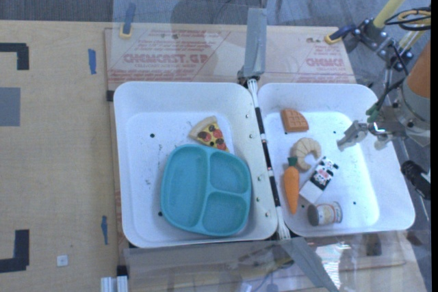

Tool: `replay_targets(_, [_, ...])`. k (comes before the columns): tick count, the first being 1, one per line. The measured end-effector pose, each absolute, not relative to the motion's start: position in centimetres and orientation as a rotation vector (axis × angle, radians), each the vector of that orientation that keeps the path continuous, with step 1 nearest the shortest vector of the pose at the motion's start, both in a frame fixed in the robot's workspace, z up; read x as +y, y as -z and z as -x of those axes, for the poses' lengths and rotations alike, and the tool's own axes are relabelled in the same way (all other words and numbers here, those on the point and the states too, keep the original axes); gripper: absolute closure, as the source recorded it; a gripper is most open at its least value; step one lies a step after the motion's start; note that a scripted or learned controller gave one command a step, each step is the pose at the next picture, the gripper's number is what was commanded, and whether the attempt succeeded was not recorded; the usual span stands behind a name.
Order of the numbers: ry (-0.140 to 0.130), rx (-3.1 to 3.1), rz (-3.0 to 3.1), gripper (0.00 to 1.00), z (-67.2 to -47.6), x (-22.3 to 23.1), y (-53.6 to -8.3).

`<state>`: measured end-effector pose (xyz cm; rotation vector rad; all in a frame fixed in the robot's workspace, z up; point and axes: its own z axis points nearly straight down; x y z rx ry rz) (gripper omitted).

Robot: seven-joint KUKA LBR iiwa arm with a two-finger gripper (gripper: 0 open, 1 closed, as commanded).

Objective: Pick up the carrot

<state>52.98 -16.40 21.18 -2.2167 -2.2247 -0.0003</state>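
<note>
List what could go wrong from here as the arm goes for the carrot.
1. The carrot lies tight against the right bin's left wall, so one side may leave little room for a grasp.
2. The croissant touches the carrot's green top and the milk carton sits close beside it; either could be knocked or grabbed instead.
3. The gripper hovers toward the bin's right side, and its path to the carrot crosses the carton.

Orange carrot (291, 189), flat in right bin (393, 215)
</note>
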Motion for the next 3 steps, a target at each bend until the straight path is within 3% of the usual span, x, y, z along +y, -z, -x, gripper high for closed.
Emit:
replay_targets(1, [0.000, -2.317, 2.121, 0.00, -50.9, -11.5, -12.8])
replay_targets(2, [0.007, -2.675, 1.686, 0.00, -48.7, -9.9, -9.2])
replay_targets(3, [0.009, -2.667, 1.701, 1.00, -48.7, -10.3, -10.0])
